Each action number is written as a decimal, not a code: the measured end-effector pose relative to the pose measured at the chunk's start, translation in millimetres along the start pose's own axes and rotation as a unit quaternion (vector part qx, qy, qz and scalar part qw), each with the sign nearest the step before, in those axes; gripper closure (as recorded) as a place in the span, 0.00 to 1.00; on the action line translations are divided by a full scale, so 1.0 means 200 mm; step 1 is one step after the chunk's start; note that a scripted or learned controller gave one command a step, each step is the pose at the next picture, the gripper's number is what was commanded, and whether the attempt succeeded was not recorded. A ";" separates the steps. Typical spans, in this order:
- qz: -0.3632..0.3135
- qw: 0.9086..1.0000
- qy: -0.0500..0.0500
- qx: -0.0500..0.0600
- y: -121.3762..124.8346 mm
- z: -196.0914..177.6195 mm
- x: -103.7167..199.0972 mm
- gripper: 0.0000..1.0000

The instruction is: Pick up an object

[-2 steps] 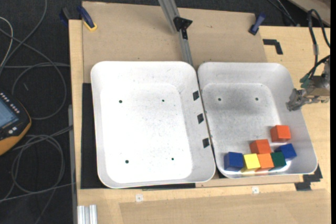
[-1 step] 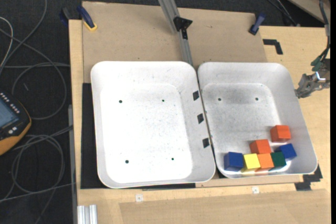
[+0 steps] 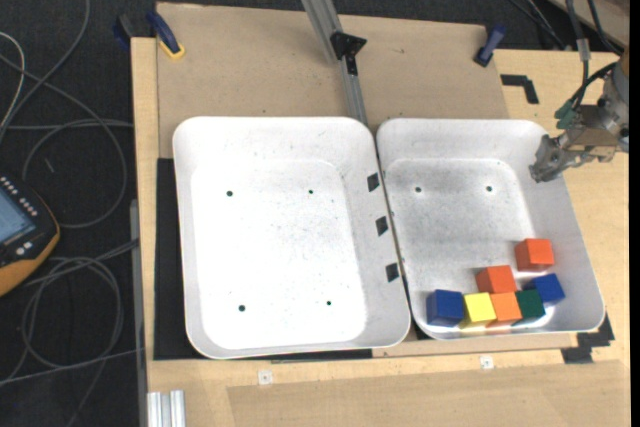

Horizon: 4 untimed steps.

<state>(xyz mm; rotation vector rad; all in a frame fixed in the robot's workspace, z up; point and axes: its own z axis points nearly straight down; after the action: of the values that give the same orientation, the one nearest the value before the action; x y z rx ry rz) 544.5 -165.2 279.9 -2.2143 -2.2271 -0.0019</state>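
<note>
While the gripper (image 3: 548,165) hangs over the right bin's (image 3: 450,200) far right rim, whether it is released or clenched cannot be told. Blocks cluster in that bin's near right corner: an orange block (image 3: 535,253) sits apart, with blue (image 3: 446,305), yellow (image 3: 479,308), orange and green ones touching. The left bin (image 3: 270,235) lies beside it on the tabletop (image 3: 250,55).

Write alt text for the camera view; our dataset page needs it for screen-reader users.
Coloured blocks cluster in the near corner of the right bin, while the gripper hangs over that bin's far right rim, apart from them. The left bin sits beside it on a wooden bench.
</note>
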 end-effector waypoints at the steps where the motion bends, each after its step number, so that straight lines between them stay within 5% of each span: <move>1: 0.000 1.000 0.001 0.001 0.06 0.09 0.26 1.00; 4: -0.001 1.000 0.000 -0.001 0.25 0.08 1.04 1.00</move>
<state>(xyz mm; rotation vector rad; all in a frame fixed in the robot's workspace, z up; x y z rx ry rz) 592.8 44.0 265.2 -2.2131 -2.2289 -0.0040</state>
